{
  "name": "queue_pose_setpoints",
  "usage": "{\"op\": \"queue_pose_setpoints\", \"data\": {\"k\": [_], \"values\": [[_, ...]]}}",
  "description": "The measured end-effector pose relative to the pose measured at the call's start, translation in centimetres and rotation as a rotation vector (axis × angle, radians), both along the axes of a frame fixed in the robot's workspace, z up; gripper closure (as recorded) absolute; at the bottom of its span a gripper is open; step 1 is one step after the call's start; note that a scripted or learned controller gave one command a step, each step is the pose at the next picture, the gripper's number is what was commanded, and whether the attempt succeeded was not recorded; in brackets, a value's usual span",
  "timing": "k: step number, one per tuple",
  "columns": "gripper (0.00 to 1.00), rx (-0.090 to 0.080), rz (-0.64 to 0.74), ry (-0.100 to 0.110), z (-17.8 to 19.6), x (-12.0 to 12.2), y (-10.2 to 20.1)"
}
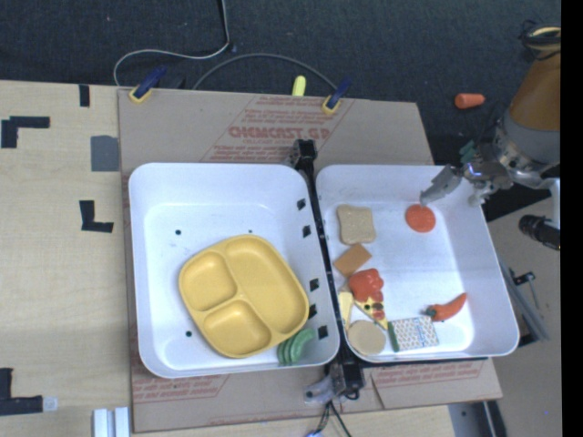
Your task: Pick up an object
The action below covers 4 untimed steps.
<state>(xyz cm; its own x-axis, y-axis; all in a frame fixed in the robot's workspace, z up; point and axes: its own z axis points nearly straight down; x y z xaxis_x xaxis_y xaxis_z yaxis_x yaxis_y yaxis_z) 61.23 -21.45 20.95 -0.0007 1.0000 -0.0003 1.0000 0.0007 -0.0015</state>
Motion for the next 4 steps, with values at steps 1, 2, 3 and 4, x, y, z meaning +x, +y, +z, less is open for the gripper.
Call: {"op": "queue_pose_setpoints", "data": {"k": [1,2,3,4], "values": [[0.0,-0.001,0.002,0.003,-12.1,3.4,-0.9],[1.0,-0.003,0.003,-0.001,-10.4,3.5,-0.9],[0.0,-0.004,0.003,0.0,-10.5,3.5,-0.9],[0.0,-0.004,0.001,-0.002,-12.5,2.3,0.9]]}}
